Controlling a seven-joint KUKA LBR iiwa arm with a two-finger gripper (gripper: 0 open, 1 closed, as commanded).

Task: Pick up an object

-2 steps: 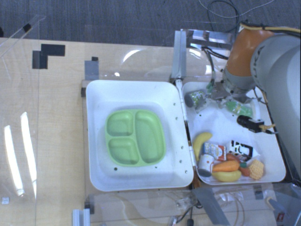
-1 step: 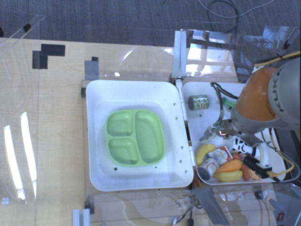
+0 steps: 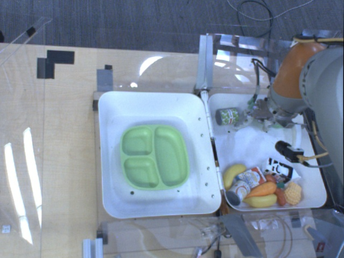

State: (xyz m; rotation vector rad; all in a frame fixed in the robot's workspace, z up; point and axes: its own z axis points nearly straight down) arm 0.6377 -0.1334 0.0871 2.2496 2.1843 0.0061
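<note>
Beside one green can (image 3: pixel 228 116), the tool (image 3: pixel 262 113) hovers, grip unclear; two bananas (image 3: pixel 234 173) lie nearer.

Bright, even light; glare on plexiglass (image 3: pixel 156 63).

Green divided plate (image 3: pixel 155 156) in left bin (image 3: pixel 107 144)

A dark grey carpet floor (image 3: pixel 134 9) runs along the top. A thin black cable (image 3: pixel 258 7) lies in loops on it, near the right side. Below the carpet is a pale wooden bench top (image 3: pixel 48 160). Two black tape marks (image 3: pixel 52 62) sit on the wood near the top left. Long bright streaks of light (image 3: pixel 21 187) shine on the wood at the left. Clear plastic sheets (image 3: pixel 161 69) catch the light too.
</note>
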